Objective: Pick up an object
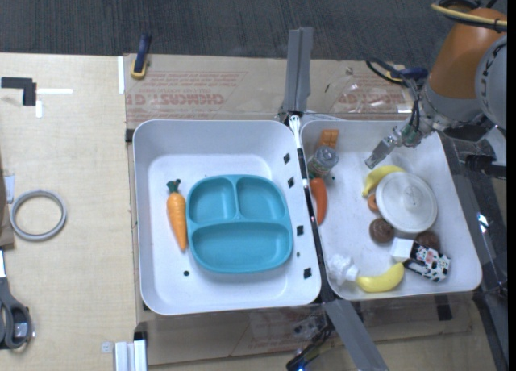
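Note:
My gripper [385,150] hangs over the back of the right bin [461,224], just above and behind a yellow banana [377,178]. I see nothing held in it. Next to that banana lies a white round lid [408,200]. Along the bin's left side are an orange carrot [319,200], a small orange block [329,137] and a clear grey piece [325,157]. Toward the front lie a brown ball [382,230], a cow-patterned item [428,263], a second banana [383,279] and a white lump [341,267].
The left bin [153,152] holds a teal divided plate [239,223] with a toy carrot [176,214] beside it. A grey divider bar [299,71] stands between the bins at the back. A tape ring [35,214] and scissors [14,321] lie on the bench at left.

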`<state>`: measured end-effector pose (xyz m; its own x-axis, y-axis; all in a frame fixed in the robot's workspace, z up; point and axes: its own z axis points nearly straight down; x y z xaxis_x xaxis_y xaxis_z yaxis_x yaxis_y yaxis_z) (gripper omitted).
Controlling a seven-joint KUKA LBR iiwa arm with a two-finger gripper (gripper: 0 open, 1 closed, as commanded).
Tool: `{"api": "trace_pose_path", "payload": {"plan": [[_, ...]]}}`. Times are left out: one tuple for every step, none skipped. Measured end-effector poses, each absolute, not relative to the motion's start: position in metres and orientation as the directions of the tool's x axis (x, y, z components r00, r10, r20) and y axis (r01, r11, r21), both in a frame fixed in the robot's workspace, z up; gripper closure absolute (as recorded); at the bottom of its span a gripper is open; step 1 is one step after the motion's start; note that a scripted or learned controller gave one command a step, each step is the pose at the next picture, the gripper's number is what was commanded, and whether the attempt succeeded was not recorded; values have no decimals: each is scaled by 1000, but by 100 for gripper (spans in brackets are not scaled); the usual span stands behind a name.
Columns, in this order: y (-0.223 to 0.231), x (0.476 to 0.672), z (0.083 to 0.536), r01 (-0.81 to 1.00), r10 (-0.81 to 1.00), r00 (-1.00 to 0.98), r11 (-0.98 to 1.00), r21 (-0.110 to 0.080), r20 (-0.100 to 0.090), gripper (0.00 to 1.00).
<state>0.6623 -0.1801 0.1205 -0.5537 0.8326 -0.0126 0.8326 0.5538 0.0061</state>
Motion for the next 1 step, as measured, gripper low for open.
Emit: {"api": "trace_pose_path", "payload": {"plan": [[-129, 616, 92, 822, 822, -570, 570, 0, -1, 0]]}}
